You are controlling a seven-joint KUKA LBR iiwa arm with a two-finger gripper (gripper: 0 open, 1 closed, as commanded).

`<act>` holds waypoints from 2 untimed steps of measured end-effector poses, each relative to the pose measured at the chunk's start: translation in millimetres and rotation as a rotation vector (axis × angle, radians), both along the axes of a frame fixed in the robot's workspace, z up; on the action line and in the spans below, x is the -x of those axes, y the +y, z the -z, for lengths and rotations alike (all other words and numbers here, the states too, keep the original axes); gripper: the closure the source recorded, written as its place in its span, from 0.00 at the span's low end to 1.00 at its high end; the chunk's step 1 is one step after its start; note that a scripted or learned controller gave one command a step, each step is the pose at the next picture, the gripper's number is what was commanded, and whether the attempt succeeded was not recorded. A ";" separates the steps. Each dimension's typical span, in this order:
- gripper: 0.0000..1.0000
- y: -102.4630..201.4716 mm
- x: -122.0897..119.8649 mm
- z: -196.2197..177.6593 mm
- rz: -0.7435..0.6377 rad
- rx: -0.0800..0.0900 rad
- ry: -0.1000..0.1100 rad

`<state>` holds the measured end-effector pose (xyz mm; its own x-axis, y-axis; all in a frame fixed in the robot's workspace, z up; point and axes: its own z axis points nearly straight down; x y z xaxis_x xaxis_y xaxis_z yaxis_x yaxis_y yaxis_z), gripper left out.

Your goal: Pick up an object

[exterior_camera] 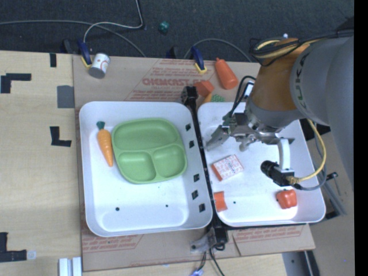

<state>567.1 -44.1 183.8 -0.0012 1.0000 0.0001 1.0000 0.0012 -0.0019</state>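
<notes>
The two-finger gripper (225, 135) is seen low over the right white bin (259, 209), its fingers (215, 138) spread apart with nothing between them; a small red-and-white patterned box (227, 167) is seen lying just below it on the bin floor. A green divided plastic plate (150, 150) and an orange toy carrot (104, 144) are seen in the left white bin (138, 214).

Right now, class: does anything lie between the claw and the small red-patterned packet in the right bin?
Nothing visible does. The claw hangs over the right bin, and the red-patterned packet lies just below it in the view on bare white floor. The orange block and the red-orange piece sit off to the side.
</notes>
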 end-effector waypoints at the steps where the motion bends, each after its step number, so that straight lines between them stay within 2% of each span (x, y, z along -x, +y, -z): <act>1: 0.00 -49.4 -0.7 97.6 0.001 0.000 -0.004; 2: 1.00 -50.2 -1.3 87.8 0.001 0.002 -0.006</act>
<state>568.3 -94.3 96.0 -0.0004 1.0000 -0.0022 1.0000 0.0004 0.0044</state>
